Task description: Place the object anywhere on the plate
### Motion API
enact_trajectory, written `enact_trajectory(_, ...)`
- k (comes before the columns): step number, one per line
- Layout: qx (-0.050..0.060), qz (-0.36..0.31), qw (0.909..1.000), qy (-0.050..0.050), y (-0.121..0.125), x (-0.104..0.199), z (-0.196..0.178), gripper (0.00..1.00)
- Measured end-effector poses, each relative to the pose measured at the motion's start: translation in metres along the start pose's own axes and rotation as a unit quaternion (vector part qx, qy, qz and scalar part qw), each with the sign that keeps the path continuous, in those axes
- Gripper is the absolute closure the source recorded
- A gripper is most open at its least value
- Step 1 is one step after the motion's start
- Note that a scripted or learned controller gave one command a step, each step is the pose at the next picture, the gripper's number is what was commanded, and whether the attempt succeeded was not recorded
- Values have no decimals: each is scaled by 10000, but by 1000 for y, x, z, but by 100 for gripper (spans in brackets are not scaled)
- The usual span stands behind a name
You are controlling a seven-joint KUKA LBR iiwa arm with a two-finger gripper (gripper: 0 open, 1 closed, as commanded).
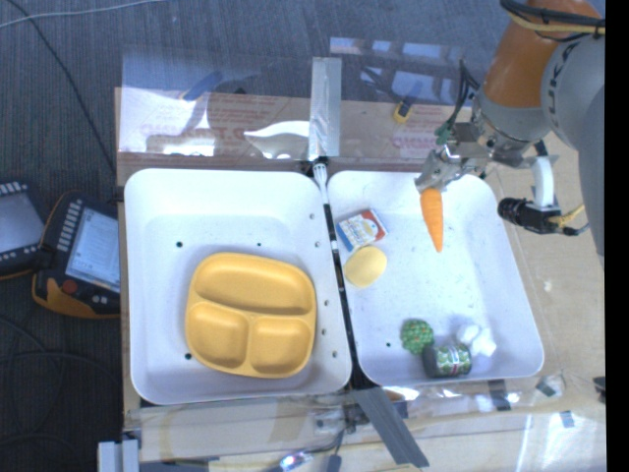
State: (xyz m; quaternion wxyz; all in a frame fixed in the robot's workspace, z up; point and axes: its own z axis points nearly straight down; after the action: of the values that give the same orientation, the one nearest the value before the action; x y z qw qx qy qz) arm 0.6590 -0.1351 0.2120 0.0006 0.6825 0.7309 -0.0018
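Now the tool [439,177], closed on the carrot's [432,218] top, hangs it point-down over the right bin's [511,264] far edge; the plate [252,313] lies well left, in the left bin [157,264].

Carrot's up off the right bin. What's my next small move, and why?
Probably carry it left over the divider: the carrot hangs tip-down from the gripper above the right bin, while the yellow plate sits in the left bin.

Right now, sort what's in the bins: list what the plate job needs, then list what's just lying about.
For the job:
- carrot, hanging from the gripper
- yellow plate in the left bin

Lying about in the right bin:
- small carton
- lemon
- broccoli
- green can
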Motion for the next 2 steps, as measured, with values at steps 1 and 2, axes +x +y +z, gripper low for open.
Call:
enact_trajectory(1,3,-959,9954,18,-16,75,29,100)
enact_trajectory(2,-9,-2463,9692,22,-30,152,28,100)
